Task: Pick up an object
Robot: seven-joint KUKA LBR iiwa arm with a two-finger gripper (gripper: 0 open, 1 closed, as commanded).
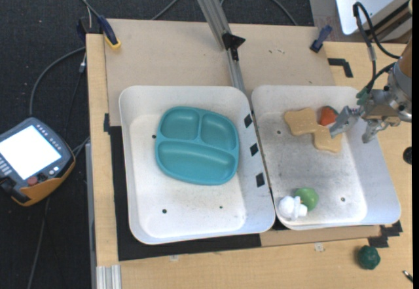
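Down at the bench's front edge a small dark green ball [368, 256] sits on the wood outside both bins, and just behind it, in the front corner of the right bin [366, 212], a white toy [290, 206] lies touching a green ball [306, 198]. Farther back in that bin two tan, bread-like pieces lie close together: the larger tan slice [300, 121] toward the middle divider and a smaller tan piece [327, 142] just beside it, with an orange-red object [327, 115] between them at the back. The gripper [355, 125] hangs over the bin's right side, its two fingers spread apart with nothing between them; the left finger [340, 124] reaches over the edge of the smaller tan piece, so that piece or the orange-red object looks like the likeliest target. To do the pick well, I judge the arm should centre the open fingers across one item alone, shifting slightly left so both fingers straddle it, then descend until the tips are near the bin floor before closing. Flat pieces probably slip out of a shallow pinch, and crowding risks nudging the neighbours. In the left bin [141, 215] a teal divided plate [196, 144] lies well apart from the work.
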